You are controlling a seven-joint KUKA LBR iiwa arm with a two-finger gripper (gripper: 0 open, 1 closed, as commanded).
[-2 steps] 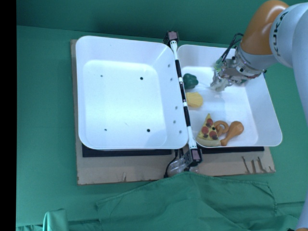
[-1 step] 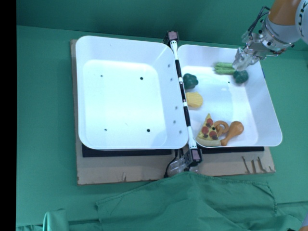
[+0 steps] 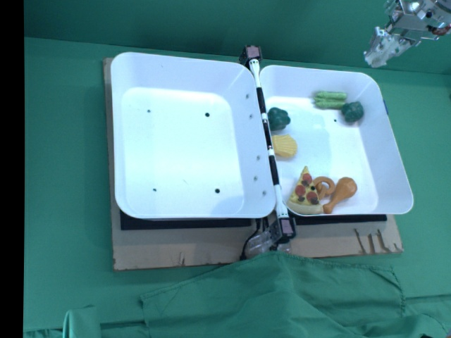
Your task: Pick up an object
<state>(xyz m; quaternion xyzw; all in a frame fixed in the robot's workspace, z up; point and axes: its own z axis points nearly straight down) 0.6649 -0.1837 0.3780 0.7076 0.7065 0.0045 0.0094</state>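
The gripper (image 3: 380, 48) hangs at the upper right of the frame, above the green backdrop and just beyond the far right corner of the right bin (image 3: 391, 153); it is bare shiny metal, and whether its pincer is apart or together cannot be told from this angle. Nothing sits between its tips.

The 2 bins are shallow, glossy white plastic with rounded corners. The left bin (image 3: 141, 83) shows small dark dots on its floor. The right bin holds smooth plastic toy food: a ridged green bundle (image 3: 330, 98) beside a dark green knobbly piece (image 3: 352, 111) near the far side, another dark green lump (image 3: 278, 118) by the centre divider, a ribbed yellow disc (image 3: 285, 146) below it, and at the near edge a pizza slice (image 3: 305, 191) touching an orange pretzel (image 3: 324, 185) and a tan drumstick (image 3: 340, 192).

Brown cardboard (image 3: 183, 248) lies under the bins, with wrinkled green cloth (image 3: 282, 301) at the bottom. No writing is readable.
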